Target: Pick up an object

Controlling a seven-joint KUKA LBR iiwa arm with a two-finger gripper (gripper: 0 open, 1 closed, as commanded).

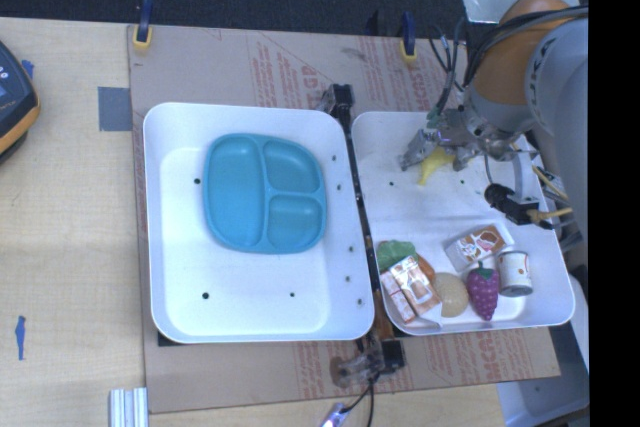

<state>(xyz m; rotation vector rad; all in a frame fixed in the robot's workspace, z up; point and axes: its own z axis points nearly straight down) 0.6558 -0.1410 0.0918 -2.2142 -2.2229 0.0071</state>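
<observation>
Brown cardboard sheeting (300, 65) covers the middle of a pale wooden bench (60, 245), held by blue clamps at its far edge, and dark carpet lies beyond the bench. Two shallow white bins sit side by side on the cardboard. The left bin (175, 305) holds a turquoise plastic plate with three compartments (265, 193), lying flat toward the far half of the bin, with bare white floor along the near edge and near the left wall.

The grey arm with its orange band (525, 35) comes in from the right over the far edge of the right bin (385, 140). Its two-finger gripper (440, 153) hangs low over the far part of that bin, directly above a small yellow object (432, 167) that looks like a toy banana; the gripper body hides part of it. I cannot tell whether the fingers are spread or closed, or whether they touch the yellow piece.

Along the near edge of the right bin a cluster lies close together: a green leafy toy (395, 252), a red-and-white packet (408, 285), a tan round piece (452, 295), a purple grape bunch (483, 291), a small printed carton (477, 245) and a white can (514, 272). The middle of the right bin is bare between the cluster and the gripper.
</observation>
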